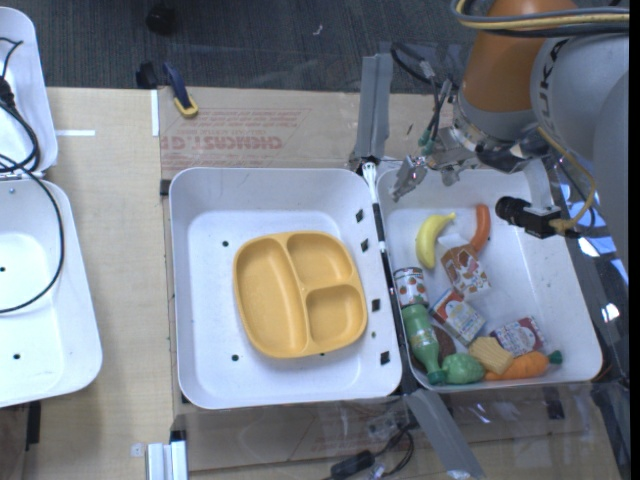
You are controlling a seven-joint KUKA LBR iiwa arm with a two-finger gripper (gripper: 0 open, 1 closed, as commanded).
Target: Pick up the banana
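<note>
**Operator:** Arm (560,58) first, since it is the biggest thing I see: grey with an orange band, reaching in from the right above the right bin's (580,298) far edge.

**Listener:** And the bins?

**Operator:** Two white ones side by side. My left bin (200,268) holds a yellow divided plate (298,293).

**Listener:** Where is the banana?

**Operator:** The banana (431,237) lies in the right bin's upper left, just beside an orange sausage-shaped toy (480,226), with small packets and toy vegetables below.

**Listener:** The gripper?

**Operator:** My gripper (412,173) hangs above the banana, apart from it, holding nothing; I cannot tell how wide it stands.
</note>
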